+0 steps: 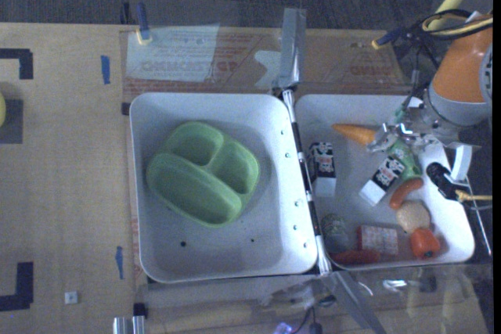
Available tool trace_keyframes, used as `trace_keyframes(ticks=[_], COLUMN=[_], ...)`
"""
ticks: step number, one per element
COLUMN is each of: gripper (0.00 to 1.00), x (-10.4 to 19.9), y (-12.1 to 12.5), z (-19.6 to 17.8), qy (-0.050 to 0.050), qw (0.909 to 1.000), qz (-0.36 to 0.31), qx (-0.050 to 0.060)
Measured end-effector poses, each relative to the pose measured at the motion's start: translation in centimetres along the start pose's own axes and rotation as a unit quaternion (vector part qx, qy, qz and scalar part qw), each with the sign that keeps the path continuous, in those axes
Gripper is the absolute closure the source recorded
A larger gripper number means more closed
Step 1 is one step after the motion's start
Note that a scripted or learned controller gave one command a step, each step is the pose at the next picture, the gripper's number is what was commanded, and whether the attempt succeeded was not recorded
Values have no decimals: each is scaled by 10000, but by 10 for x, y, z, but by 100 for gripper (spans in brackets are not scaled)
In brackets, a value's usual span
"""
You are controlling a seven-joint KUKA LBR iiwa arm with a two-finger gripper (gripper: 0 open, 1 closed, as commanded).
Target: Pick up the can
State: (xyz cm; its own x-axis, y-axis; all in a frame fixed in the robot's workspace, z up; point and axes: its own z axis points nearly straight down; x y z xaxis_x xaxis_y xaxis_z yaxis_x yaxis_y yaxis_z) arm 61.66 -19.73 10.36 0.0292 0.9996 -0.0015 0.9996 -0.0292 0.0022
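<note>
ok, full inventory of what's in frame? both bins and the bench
left bin: 1, white, left half of the bench
divided plate: 1, green, middle of the left bin
right bin: 1, white, touching the left bin
carrot: 1, orange, upper part of the right bin
milk cartons: 2, black and white, one by the divider, one mid-bin
can: 1, greenish grey, lower left of the right bin
red box: 1, lower middle of the right bin
sausage: 1, reddish orange, right of centre
blue tape: several strips, bench
arm: 1, grey and orange, from the right
hand: 1, metallic, over the right bin's upper part, far from the can
</note>
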Motion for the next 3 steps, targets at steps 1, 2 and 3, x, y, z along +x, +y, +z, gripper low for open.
trace_keyframes(ticks=[1,2,3], gripper=[100,100,100], x=[-1,-2,-13], y=[-1,-2,40], z=[-7,-15,-20], qy=[6,6,21], qw=[10000,10000,9998], qz=[16,28,115], qx=[22,29,129])
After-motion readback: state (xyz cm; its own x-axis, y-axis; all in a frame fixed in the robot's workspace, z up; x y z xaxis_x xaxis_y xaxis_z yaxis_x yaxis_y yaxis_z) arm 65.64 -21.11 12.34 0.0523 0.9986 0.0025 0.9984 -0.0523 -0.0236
